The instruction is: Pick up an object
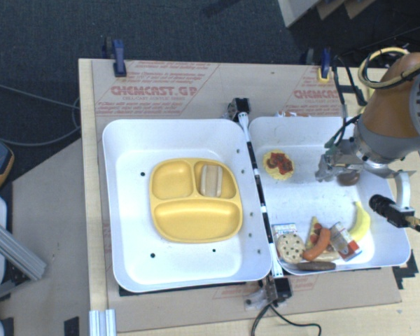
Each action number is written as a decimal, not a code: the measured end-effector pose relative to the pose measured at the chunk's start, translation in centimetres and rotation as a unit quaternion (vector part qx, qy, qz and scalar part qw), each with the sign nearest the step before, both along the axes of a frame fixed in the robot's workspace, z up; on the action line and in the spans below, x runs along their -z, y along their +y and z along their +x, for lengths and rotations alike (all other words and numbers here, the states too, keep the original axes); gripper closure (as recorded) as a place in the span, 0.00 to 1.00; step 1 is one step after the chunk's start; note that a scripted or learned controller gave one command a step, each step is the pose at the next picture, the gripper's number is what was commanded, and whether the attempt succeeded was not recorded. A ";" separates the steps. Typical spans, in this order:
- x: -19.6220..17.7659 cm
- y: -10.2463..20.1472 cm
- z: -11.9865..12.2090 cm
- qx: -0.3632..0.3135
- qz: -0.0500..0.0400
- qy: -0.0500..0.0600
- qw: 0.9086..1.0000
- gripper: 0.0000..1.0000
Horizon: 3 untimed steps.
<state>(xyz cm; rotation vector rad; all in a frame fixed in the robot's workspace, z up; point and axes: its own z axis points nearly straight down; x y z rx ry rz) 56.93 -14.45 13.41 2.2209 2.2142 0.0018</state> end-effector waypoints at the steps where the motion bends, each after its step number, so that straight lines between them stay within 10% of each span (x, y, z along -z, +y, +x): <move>1: -5.4 8.2 3.7 -0.006 0.002 -0.002 1.000 1.00; 2: -5.1 7.7 3.4 -0.002 0.001 0.002 1.000 0.00; 3: 5.1 4.3 5.7 0.001 0.004 0.001 1.000 0.00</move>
